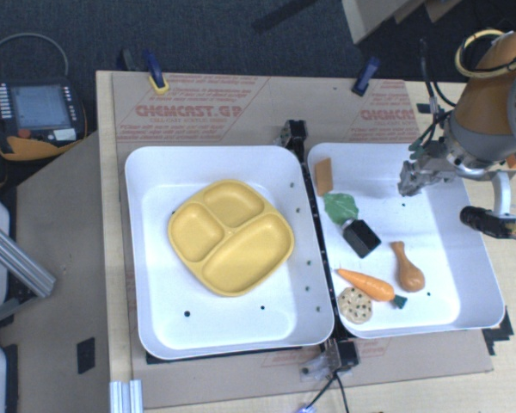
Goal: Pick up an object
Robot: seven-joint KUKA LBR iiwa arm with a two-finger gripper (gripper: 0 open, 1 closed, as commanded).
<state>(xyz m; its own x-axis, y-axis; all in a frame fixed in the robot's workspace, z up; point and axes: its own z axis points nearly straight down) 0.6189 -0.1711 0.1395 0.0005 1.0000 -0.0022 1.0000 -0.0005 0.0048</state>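
The gripper (410, 181) is seen above the upper right part of the right bin (473, 304), over bare white floor; whether it is released or clenched cannot be told, and nothing is seen held. Open room is left along that bin's right side. Its contents are gathered toward its left wall: a brown block (324, 177) at the top, then a green leafy piece (340, 206), a black block (360, 237), a chicken drumstick (406, 268), a carrot (367, 285) and a cookie (355, 305). In the left bin (155, 317) a yellow divided plate (231, 236) is set centrally, with bare floor around it.
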